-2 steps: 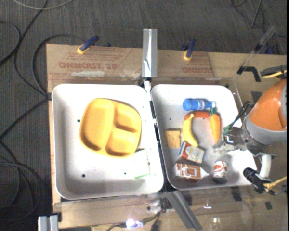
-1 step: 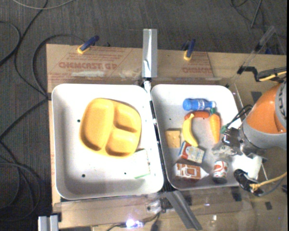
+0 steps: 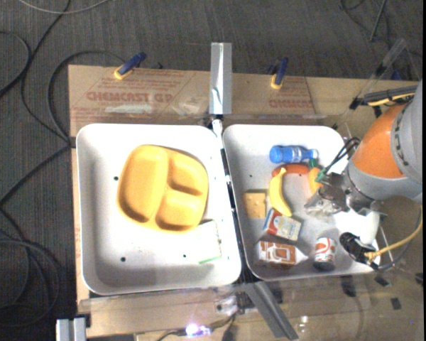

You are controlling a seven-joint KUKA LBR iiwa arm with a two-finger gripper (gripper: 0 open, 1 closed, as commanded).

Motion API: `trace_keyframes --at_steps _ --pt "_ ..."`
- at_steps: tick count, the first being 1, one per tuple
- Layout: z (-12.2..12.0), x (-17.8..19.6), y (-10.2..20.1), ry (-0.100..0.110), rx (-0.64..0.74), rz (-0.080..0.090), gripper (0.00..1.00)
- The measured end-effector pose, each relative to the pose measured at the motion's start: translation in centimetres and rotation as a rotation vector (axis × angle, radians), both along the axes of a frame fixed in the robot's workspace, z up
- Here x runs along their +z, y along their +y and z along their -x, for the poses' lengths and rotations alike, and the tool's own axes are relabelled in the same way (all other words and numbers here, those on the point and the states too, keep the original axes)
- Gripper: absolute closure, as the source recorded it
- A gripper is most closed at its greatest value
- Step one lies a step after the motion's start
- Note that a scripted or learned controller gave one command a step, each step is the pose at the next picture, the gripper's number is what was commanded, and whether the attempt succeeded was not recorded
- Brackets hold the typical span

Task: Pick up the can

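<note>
The can (image 3: 324, 253) is small, red and white with a silver top. It stands in the right bin (image 3: 236, 163) near the front edge, right of centre. My gripper (image 3: 322, 200) hangs over the right side of that bin, above and slightly behind the can, and apart from it. The grey arm with its orange band (image 3: 383, 151) comes in from the right.
Also in the right bin are a blue bottle (image 3: 292, 153), a banana (image 3: 279, 192), an orange-red item (image 3: 298, 170), a tan cracker (image 3: 254, 204) and two small cartons (image 3: 282, 226) (image 3: 277, 252) just left of the can. A yellow divided plate (image 3: 165, 187) lies in the left bin (image 3: 99, 261).
</note>
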State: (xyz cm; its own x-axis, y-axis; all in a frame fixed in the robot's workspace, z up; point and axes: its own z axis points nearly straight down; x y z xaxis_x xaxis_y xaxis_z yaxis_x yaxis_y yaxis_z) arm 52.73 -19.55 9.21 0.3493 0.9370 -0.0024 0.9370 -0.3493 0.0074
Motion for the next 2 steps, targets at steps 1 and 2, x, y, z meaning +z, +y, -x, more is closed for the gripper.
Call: trace_keyframes --at_steps 1,2 --pt "-0.1 -0.1 0.2 0.000 0.003 -0.002 0.00" --pt "-8.4 -0.4 1.7 -0.001 -0.075 0.002 0.00"
